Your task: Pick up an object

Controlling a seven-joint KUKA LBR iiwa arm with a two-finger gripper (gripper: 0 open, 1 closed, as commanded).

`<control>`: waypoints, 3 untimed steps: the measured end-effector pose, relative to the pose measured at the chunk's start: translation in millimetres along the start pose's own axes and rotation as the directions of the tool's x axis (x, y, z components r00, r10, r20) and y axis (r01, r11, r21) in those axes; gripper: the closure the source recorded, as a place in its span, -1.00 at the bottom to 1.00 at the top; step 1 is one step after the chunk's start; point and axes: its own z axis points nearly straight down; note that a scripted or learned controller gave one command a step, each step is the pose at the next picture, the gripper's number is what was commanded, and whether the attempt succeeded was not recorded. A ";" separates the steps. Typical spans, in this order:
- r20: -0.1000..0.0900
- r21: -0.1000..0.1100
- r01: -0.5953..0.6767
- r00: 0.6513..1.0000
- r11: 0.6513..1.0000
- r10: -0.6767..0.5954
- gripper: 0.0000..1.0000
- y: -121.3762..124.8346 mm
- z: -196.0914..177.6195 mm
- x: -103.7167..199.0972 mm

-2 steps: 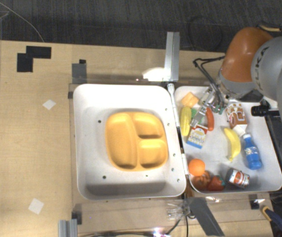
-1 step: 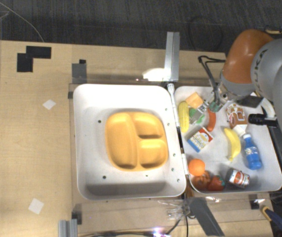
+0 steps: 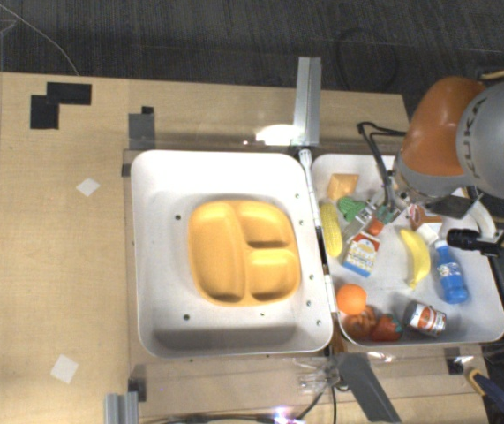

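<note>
The gripper (image 3: pixel 391 203) hangs low over the back of the right bin (image 3: pixel 490 325), and its state cannot be told from this angle. Just left of it lie a green item (image 3: pixel 352 208) and a corn cob (image 3: pixel 330 228); just in front stands a small carton (image 3: pixel 362 250). A banana (image 3: pixel 417 257) and blue bottle (image 3: pixel 449 274) lie nearer the front right. Far left, a yellow tray (image 3: pixel 241 250) sits in the left bin (image 3: pixel 159 237).

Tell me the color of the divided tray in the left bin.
Yellow tray, seen in the camera view.
</note>
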 end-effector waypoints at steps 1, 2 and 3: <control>-0.006 -0.003 0.182 0.983 0.983 -0.182 -1.00 -15.3 -13.9 12.8; -0.006 -0.002 -0.057 0.998 0.998 0.057 -1.00 -10.3 -88.9 8.2; 0.002 -0.012 -0.171 0.985 0.985 0.171 -1.00 11.0 0.2 -30.1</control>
